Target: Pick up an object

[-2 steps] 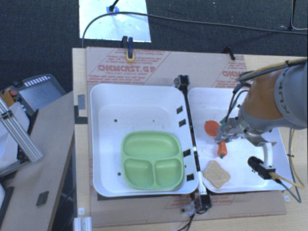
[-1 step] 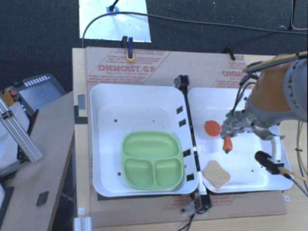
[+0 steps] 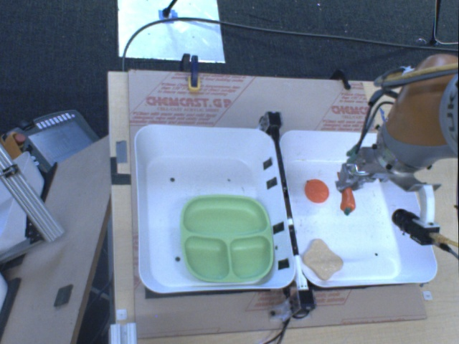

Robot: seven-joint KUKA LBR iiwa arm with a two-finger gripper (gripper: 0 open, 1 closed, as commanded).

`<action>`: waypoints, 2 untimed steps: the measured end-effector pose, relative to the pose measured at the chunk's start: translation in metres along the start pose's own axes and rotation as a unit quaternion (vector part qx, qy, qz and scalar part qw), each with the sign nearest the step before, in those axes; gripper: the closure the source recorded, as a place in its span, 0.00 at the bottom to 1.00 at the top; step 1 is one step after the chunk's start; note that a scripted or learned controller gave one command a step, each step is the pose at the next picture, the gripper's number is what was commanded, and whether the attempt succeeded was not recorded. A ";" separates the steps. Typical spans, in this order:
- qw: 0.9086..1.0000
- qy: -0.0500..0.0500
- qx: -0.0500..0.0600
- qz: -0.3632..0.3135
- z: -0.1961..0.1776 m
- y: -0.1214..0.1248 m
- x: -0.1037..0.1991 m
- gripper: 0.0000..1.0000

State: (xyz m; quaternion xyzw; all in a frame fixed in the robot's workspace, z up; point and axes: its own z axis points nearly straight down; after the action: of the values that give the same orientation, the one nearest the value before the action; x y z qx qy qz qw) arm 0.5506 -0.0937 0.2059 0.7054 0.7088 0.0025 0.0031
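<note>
- Gripper [image 3: 348, 185] is seen over the right bin [image 3: 380, 264], with a small orange, carrot-like piece [image 3: 348, 201] hanging between its fingers, green end uppermost; the tool is judged closed on that piece.
- Carrot-like piece appears lifted clear of the bin floor, though the height cannot be confirmed from the slanted view.
- Round orange-red object [image 3: 316, 190] lies just beside the held piece, to its left; a tan, bread-like item [image 3: 323, 259] rests near the front left corner of the same bin.
- Green divided plate [image 3: 228, 238] sits in the left bin [image 3: 165, 163], well apart from the gripper.
- Step in hand is judged to be the lift: a straight upward rise is advised, with no sideways swing, as only the top of the piece seems pinched and it could slip out.
- Squeeze should be kept steady until the piece is well above the bin wall.
- Lettering "CHEMCAST GP" is read in red on the board [image 3: 215, 95] behind the bins, partly repeated at right; smaller print is not legible.
</note>
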 end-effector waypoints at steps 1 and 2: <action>1.000 0.000 0.001 0.000 -0.043 0.002 0.001 1.00; 1.000 0.001 0.003 -0.002 -0.050 -0.008 0.056 1.00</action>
State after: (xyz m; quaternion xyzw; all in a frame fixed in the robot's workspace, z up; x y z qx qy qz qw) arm 0.5418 -0.0375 0.2556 0.7040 0.7102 0.0010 0.0001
